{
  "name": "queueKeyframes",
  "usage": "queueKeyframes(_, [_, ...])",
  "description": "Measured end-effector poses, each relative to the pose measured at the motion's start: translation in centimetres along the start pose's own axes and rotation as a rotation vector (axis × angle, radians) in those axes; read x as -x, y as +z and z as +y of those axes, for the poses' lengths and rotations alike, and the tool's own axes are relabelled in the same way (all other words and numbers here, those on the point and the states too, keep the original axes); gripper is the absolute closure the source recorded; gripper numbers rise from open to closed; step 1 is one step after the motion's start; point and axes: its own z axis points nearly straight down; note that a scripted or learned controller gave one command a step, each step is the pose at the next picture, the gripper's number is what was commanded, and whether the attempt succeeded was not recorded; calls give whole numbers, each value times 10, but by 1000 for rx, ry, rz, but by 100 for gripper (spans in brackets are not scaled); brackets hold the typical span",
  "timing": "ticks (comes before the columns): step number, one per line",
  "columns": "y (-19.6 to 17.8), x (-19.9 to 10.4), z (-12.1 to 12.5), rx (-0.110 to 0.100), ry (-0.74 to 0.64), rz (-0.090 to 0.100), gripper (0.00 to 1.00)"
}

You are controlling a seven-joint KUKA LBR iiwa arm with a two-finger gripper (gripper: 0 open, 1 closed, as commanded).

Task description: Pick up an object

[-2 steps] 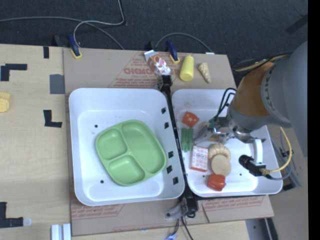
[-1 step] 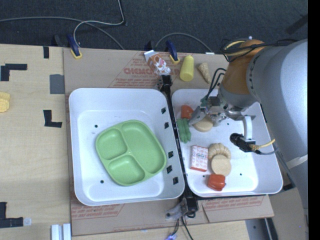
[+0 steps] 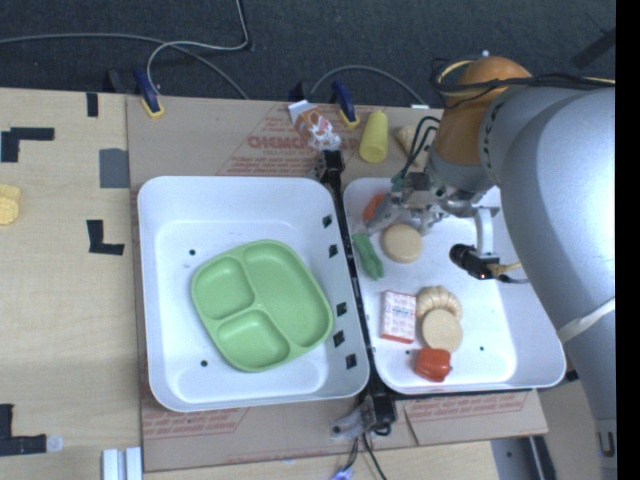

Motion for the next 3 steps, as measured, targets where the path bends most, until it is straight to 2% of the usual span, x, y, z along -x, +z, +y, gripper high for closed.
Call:
queueKeyframes(1, [-1, -7, -17, 12, 1, 1, 0])
queueKeyframes(2, [-1, -7, -37, 14, 1, 1, 0])
queueKeyframes(3, [0, -9, 1, 8, 0, 3, 0])
